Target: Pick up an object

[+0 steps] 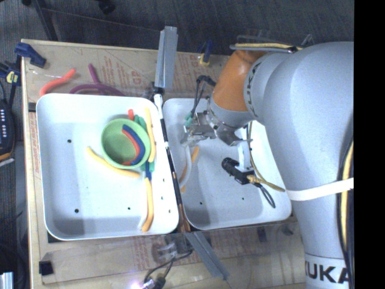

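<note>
Apparently the gripper [191, 131] (whether open or closed cannot be told) hangs over the right bin [228, 212], with a thin orange stick [194, 156] lying lengthwise just below it.

bench [90, 65] bears left bin [57, 179] and right bin [225, 212], side by side

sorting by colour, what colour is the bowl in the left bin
Green bowl, seen best in the camera view.
</note>
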### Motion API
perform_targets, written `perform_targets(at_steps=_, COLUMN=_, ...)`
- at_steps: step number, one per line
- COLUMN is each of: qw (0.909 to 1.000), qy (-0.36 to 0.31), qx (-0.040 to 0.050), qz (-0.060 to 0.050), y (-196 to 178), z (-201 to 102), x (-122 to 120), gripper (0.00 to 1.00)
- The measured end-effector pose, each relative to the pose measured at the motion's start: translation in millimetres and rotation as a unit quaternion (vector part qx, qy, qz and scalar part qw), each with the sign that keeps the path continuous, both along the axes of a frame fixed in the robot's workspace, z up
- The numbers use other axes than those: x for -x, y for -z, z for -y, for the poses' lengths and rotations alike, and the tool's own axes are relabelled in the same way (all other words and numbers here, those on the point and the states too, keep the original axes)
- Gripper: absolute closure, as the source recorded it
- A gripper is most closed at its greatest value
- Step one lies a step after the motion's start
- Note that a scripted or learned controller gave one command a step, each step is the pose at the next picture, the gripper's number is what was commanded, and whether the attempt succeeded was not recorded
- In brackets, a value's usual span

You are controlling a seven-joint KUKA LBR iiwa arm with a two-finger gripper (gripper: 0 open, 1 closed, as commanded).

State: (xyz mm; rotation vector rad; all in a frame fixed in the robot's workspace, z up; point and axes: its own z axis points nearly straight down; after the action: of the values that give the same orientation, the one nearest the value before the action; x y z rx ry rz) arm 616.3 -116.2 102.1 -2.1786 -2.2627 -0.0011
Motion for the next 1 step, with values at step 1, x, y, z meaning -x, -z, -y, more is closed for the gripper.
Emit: perform_targets(at_steps=1, qw=1.0000, qy=0.000, qx=0.0000, qz=0.000, y=0.0, z=0.0, x=0.0, gripper=0.00)
